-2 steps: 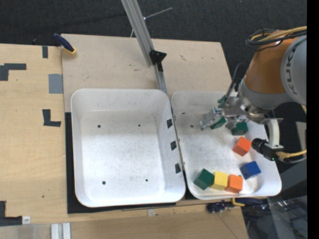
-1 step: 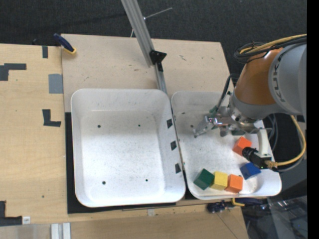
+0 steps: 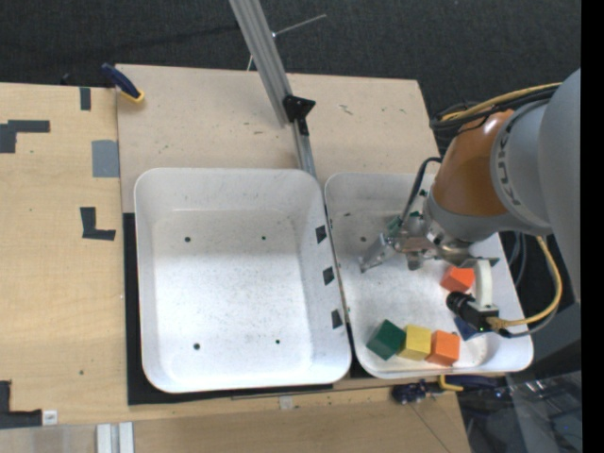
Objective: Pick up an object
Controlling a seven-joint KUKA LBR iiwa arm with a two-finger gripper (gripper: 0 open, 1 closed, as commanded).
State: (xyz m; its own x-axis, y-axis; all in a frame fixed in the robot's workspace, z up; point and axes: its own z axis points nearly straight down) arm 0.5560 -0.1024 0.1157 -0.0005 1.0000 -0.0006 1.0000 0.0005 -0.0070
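Nearest the camera, along the right bin's (image 3: 363,196) front edge, sit a green block (image 3: 385,339), a yellow block (image 3: 417,341) and an orange block (image 3: 444,347) in a row, touching. Just behind them lies another orange block (image 3: 459,277). Farther back, the arm (image 3: 495,173) bends in from the right, wrist angled down, claw (image 3: 389,249) low over the bin floor, fingers spread and gripping nothing. The left bin (image 3: 151,196) lies beside.

arm from right, claw (image 3: 389,250) lowered
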